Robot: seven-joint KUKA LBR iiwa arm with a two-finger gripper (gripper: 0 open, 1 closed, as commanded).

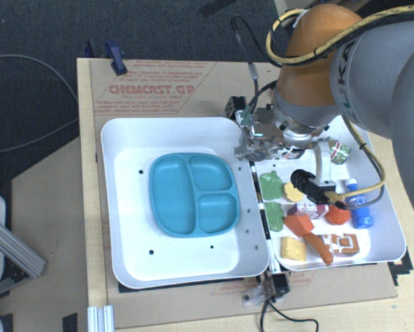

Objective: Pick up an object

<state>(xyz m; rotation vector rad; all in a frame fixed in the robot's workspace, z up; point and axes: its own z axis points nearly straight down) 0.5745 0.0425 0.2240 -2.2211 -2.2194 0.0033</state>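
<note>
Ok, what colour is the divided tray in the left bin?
Light blue; the divided tray shows plainly in the camera view, lying in the white left bin.

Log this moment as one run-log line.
arm: over right bin's far edge | gripper: near the bins' divider, fingers unclear | left bin: blue divided plate | right bin: toy pile, untouched

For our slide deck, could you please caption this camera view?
KUKA arm reaches over the toy-filled right bin; blue divided plate in left bin.

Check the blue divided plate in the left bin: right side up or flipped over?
Right side up. The blue divided plate lies flat in the left bin, its three compartments facing the camera with nothing in them.
</note>
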